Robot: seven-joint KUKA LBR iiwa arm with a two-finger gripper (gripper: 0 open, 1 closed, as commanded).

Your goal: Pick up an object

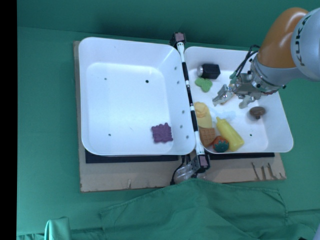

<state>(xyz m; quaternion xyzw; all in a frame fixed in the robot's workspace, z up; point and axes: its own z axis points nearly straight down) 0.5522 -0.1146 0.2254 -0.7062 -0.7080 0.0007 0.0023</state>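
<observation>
My fingers (233, 98) spread, pinching nothing, above right bin (280, 134). Brown mushroom (257, 112) at my 4 o'clock; green piece (203, 84) at 10.

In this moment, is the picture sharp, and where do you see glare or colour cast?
Camera view: a green-blue cast overall; the left bin floor is washed out bright; the purple waffle is sharp enough; the gripper looks slightly soft, its shadow faint on the right bin.
</observation>
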